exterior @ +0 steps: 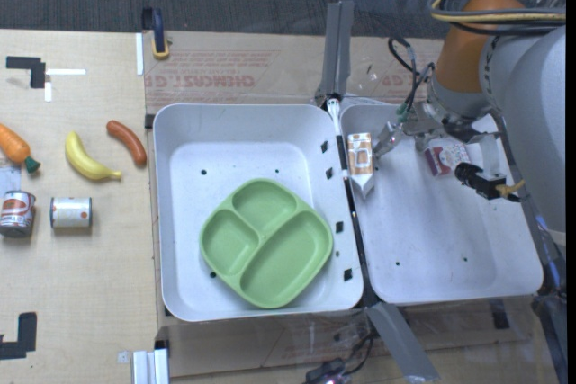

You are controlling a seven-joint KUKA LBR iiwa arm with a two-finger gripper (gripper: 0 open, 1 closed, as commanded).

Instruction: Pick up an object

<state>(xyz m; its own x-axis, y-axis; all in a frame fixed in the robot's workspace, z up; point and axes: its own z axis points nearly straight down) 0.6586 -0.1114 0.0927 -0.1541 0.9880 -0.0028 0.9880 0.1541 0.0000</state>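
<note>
Claw (pixel 389 142) in right bin (pixel 450 265), grip state unclear. Carton (pixel 360 159) just left of it, label unreadable; green plate (pixel 266 243) further left in left bin (pixel 180 193). "CHEMCAT" reversed on board (pixel 216 67).

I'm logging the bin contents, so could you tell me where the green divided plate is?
The green divided plate lies in the left bin, toward its lower middle, left of the divider between both bins.

Bright, even overhead light, soft shadows, mild glare on the white bins (pixel 180 220).
</note>
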